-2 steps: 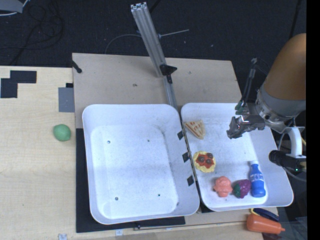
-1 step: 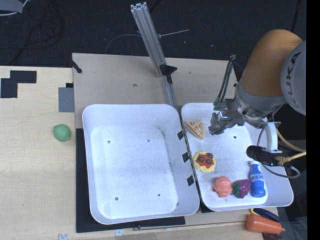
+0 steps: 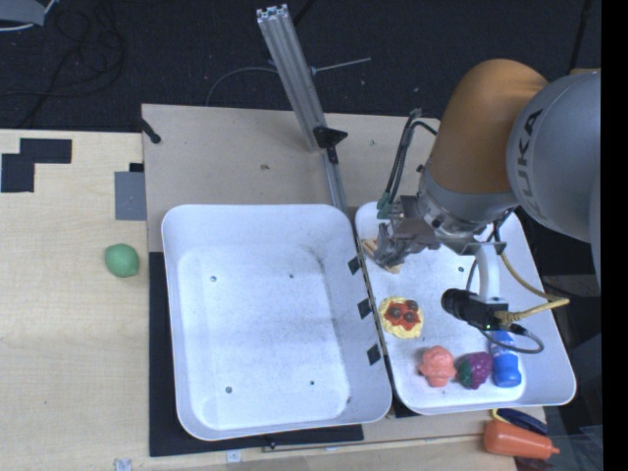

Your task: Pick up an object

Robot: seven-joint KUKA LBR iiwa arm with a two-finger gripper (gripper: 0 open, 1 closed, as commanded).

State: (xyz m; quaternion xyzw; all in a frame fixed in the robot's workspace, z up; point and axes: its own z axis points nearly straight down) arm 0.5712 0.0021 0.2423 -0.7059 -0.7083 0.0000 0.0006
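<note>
Along the right bin's (image 3: 549, 386) near edge lie a pink toy (image 3: 437, 364), purple toy (image 3: 475, 368) and blue toy (image 3: 505, 370), unlifted. Farther in sits a yellow piece (image 3: 401, 318). The gripper (image 3: 391, 248) hovers near the far-left corner; its state I cannot tell. Picking is undone.

robotics lab | KUKA arm (image 3: 510, 145) over 2 white bins (image 3: 196, 226) | alu. strut (image 3: 294, 72) | loose cables on dark floor

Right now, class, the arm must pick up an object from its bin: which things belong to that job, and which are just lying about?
Belong to the job:
gripper
yellow toy
pink toy
purple toy
blue toy
right bin

Just lying about:
green ball
orange toy
left bin
metal bar
</note>
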